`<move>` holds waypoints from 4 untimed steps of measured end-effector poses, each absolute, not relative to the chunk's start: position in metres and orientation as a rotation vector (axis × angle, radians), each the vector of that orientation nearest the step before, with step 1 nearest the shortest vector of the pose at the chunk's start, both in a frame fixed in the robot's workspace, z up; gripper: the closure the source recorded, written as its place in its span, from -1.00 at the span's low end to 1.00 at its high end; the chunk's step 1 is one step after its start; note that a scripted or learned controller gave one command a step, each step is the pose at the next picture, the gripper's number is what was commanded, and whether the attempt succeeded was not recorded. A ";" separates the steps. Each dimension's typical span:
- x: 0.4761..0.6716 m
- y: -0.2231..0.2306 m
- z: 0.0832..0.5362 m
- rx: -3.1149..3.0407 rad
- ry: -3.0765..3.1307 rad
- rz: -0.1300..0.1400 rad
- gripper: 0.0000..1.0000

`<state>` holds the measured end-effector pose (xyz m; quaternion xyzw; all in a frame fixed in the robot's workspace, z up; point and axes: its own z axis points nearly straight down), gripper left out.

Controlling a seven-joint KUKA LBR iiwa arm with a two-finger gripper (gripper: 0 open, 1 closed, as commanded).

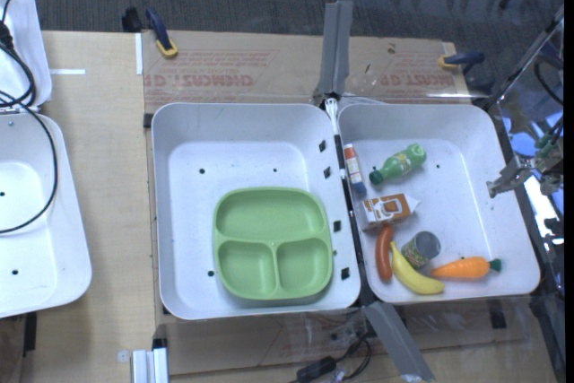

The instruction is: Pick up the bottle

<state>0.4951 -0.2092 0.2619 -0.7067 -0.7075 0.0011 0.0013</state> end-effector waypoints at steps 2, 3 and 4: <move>0.539 -0.100 0.110 -2.482 -1.956 -0.026 -1.00; 0.635 -0.099 0.115 -2.751 -1.517 0.005 -1.00; 0.661 -0.118 0.099 -2.799 -1.424 -0.006 -1.00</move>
